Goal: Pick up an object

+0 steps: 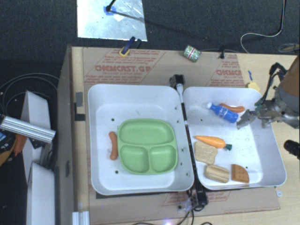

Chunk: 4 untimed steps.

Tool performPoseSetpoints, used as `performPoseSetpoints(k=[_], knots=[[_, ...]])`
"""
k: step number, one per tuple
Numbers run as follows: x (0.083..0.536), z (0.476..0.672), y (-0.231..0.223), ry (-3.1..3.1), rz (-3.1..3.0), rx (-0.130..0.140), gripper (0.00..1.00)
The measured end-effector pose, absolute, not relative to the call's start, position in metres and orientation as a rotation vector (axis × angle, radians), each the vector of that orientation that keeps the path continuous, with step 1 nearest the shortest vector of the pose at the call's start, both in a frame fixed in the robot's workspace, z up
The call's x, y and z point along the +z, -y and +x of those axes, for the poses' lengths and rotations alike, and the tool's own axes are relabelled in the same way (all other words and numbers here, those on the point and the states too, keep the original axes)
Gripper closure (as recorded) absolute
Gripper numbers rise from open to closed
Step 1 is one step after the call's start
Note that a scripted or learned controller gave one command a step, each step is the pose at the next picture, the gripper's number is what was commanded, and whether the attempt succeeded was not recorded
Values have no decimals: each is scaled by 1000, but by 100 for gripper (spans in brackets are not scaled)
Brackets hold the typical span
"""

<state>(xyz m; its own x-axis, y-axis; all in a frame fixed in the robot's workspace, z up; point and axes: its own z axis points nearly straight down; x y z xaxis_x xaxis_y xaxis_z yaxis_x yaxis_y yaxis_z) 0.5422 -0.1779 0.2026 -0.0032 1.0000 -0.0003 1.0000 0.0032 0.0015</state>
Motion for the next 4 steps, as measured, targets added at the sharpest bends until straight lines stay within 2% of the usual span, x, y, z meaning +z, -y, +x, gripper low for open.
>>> performPoseSetpoints(k=[1,2,3,4], knots=[[126,574,131,-2228,2218,0,0],[88,513,96,-2220,2216,8,0],[99,515,95,-2220,2213,14,100],[99,515,95,-2220,2214,13,0]])
